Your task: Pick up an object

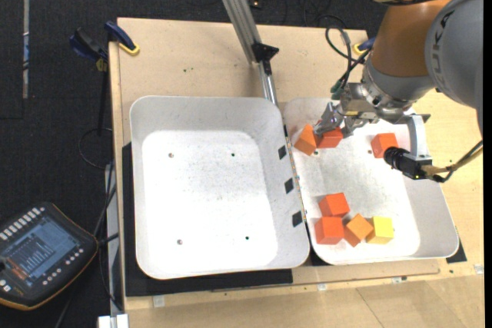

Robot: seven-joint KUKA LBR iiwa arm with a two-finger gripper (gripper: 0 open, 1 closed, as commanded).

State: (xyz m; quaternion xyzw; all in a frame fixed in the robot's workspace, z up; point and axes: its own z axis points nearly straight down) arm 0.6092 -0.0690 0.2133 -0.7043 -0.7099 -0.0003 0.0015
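Gripper sits low at the far end of the right bin, directly over a red-orange block beside an orange block, presumably positioned to grasp it; jaw state cannot be told, contact unconfirmed.

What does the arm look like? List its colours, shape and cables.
The arm is bulky and rounded, grey, with a glossy orange band above the wrist. Thin black and yellowish cables loop beside it. The metallic pincer carries a white bracket with a black cylindrical attachment.
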